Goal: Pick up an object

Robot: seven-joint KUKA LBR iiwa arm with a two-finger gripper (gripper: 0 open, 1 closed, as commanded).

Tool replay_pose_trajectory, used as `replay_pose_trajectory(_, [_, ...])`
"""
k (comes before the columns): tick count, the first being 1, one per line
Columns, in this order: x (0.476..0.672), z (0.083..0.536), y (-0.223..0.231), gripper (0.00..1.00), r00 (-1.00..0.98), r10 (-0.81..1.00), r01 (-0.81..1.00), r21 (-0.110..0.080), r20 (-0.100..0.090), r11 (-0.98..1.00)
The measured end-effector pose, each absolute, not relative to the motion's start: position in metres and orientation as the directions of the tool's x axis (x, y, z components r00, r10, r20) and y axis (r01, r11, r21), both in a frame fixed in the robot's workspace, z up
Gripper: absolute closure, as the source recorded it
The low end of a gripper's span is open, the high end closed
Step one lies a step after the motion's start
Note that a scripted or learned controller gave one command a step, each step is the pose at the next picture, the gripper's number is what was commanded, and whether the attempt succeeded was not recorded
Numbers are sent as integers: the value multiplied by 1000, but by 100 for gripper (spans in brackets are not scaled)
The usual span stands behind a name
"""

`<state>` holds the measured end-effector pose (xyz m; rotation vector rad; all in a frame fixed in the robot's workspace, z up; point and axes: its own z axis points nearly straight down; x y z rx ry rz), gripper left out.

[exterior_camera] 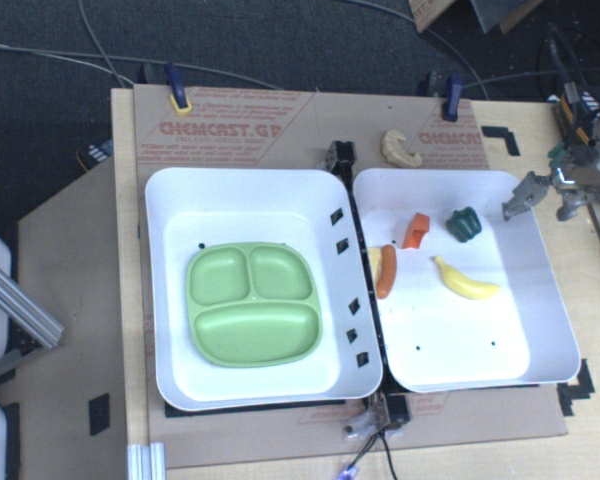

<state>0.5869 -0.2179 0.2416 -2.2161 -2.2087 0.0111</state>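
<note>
Since the banana (467,283) lies alone near the middle of the right bin (540,348), well apart from the green pepper (464,224) and orange piece (416,231) at its eleven o'clock, it looks the easiest pick. The claw (540,193), at the bin's two o'clock rim, carries nothing; whether it is parted cannot be told. It should arrive from above, straddling the fruit's narrow width.

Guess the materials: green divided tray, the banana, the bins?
Green divided tray: looks like moulded plastic, matte to satin, with soft rounded compartment edges. Banana: likely toy plastic or rubber, uniform yellow with a slight sheen. Both white bins: thin formed plastic, smooth and semi-glossy, with rounded corners; can't confirm from look alone.
</note>
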Motion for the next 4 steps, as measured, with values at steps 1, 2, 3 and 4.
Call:
replay_pose_trajectory(1, [590, 250, -217, 0, 0, 1000, 1000, 0, 1, 0])
replay_pose_trajectory(2, [584, 189, -213, 0, 0, 1000, 1000, -7, 3, 0])
replay_pose_trajectory(3, [585, 125, -212, 0, 0, 1000, 1000, -6, 3, 0])
replay_pose_trajectory(4, [585, 83, -210, 0, -2, 1000, 1000, -5, 5, 2])
